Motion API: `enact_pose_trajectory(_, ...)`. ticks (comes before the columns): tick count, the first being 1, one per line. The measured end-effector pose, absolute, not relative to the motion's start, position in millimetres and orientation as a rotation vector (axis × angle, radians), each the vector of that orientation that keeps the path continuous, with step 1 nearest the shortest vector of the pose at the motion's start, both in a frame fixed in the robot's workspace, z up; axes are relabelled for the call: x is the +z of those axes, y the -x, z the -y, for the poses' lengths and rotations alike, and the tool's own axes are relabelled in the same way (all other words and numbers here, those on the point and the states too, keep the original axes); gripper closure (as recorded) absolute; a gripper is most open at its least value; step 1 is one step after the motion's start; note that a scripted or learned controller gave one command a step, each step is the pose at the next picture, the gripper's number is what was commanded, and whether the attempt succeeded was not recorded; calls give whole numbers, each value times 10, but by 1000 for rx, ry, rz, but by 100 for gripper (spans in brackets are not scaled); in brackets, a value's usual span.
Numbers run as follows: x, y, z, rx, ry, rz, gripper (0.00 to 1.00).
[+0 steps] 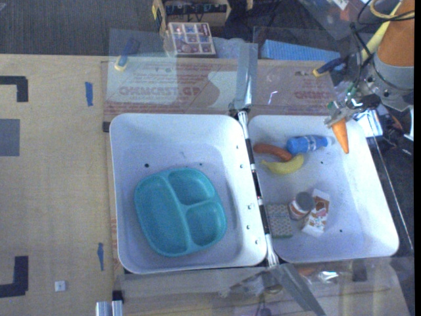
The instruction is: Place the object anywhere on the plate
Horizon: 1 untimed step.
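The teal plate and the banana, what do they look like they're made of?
The plate looks like molded plastic: even teal color, smooth matte surface, three rounded compartments pressed into it. The banana is probably a plastic toy, judging by its flat uniform yellow and slight sheen, though at this size a real one can't be ruled out.

The small orange carrot-shaped object (pixel 340 135) hangs at the far right corner of the right white bin, with its pointed end turned down and toward the near side. Its top end is at the tool (pixel 343 112), and it seems to be gripped there. The teal plastic plate with three compartments (pixel 179 210) lies flat in the left white bin, in the near left part, well apart from the carrot.
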<state>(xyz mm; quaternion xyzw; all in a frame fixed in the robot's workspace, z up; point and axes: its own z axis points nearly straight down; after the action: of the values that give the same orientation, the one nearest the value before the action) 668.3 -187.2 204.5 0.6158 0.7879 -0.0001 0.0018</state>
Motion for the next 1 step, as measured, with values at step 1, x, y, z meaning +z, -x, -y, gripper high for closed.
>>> enact_pose_trajectory(1, 1851, -6542, 765, 0, -1896, -2506, 100)
